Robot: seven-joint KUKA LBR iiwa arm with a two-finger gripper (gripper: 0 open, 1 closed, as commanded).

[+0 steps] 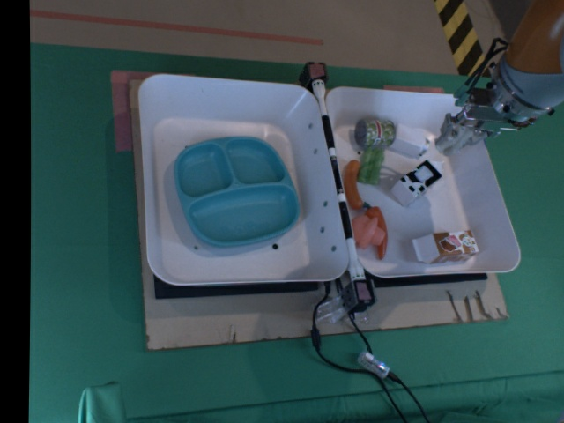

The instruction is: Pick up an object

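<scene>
Teal divided plate (236, 191) sits alone in the left bin (167, 95), roughly centred. Everything pickable is in the right bin (493, 210): a small can (375, 132) lying on its side near the upper left, a green item (371, 163) just below it, a white cylinder (409, 140) beside the can, and a black-and-white box (416, 182) mid-bin. An orange carrot-like piece (352, 183) lies along the left wall, with a salmon-coloured thing (372, 228) under it — I can't tell what that is. A small carton (446, 246) sits lower right. My gripper (460, 133) is at the bin's upper right, over the rim area, near the white cylinder but apart from it. Nothing is visibly between the fingers; I can't tell whether they're apart or together from this angle.
</scene>
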